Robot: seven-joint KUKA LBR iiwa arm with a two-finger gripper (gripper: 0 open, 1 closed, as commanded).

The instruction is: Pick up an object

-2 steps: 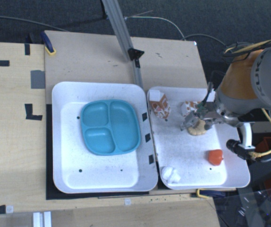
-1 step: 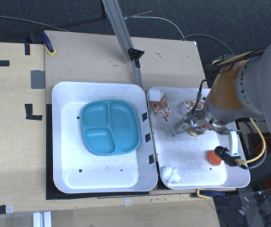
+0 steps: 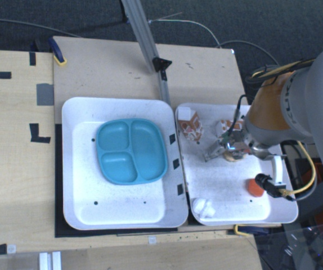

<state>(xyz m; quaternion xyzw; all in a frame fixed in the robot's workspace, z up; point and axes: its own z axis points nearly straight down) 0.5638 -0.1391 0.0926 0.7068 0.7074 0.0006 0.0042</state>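
arm over right bin | gripper low, jaws look spread, nothing pinched | patterned carton just left | tip: center over carton, then close

A blue divided plate lies in the left bin.

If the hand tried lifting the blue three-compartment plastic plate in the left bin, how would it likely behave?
The blue three-compartment plastic plate looks rigid and moulded, so it would probably stay stiff. It lies flat in the left white bin with a low rim, so getting a hold may be awkward. Its smooth surface could be slippery, and it is unlikely to roll.
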